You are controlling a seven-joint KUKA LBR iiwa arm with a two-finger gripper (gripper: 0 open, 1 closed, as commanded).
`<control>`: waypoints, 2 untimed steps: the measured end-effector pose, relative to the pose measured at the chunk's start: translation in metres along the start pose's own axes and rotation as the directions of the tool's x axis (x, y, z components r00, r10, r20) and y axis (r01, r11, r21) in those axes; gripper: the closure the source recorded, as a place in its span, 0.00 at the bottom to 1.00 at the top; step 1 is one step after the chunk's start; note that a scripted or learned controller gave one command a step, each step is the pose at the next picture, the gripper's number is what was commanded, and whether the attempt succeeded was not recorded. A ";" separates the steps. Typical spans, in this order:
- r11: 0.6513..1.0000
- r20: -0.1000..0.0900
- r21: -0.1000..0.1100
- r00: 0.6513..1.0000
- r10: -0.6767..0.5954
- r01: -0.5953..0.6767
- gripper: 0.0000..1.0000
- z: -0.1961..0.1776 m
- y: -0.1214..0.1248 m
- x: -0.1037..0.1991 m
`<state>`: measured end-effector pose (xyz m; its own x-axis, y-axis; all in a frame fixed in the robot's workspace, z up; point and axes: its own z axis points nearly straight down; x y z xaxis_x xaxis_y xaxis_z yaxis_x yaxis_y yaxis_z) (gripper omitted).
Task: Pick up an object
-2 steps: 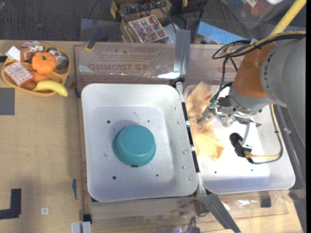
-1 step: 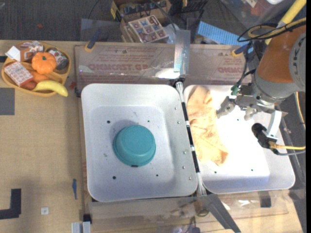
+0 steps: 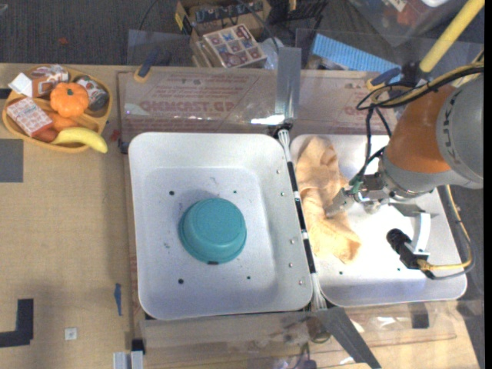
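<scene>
One cloth (image 3: 326, 203) lies in the right bin (image 3: 446, 283), its long axis running from top to bottom of the frame. The jaws (image 3: 337, 204) touch its right edge; their state I cannot tell.

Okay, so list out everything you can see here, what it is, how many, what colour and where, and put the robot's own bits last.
White bins: two, side by side on the bench.
Bowl: one, teal, upside down in the left bin.
Cloth: one, pale peach, crumpled along the right bin's left side.
Basket: one, yellow, far left, holding an orange pumpkin, a yellow banana and small boxes.
Cardboard boxes: several, behind the bins.
Arm: one, grey with orange band, from the right.
Gripper: one, down at the cloth.
</scene>
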<state>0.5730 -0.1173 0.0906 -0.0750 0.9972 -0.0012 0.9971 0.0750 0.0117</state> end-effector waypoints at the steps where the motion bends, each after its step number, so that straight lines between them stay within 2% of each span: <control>1: 0.999 -0.001 0.000 0.999 -0.051 0.051 0.00 -0.001 -0.067 0.027; 2: 1.000 0.002 0.002 1.000 0.007 -0.007 0.00 0.000 0.040 0.013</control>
<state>0.6118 -0.1018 0.0915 -0.0680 0.9977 -0.0031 0.9976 0.0681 0.0094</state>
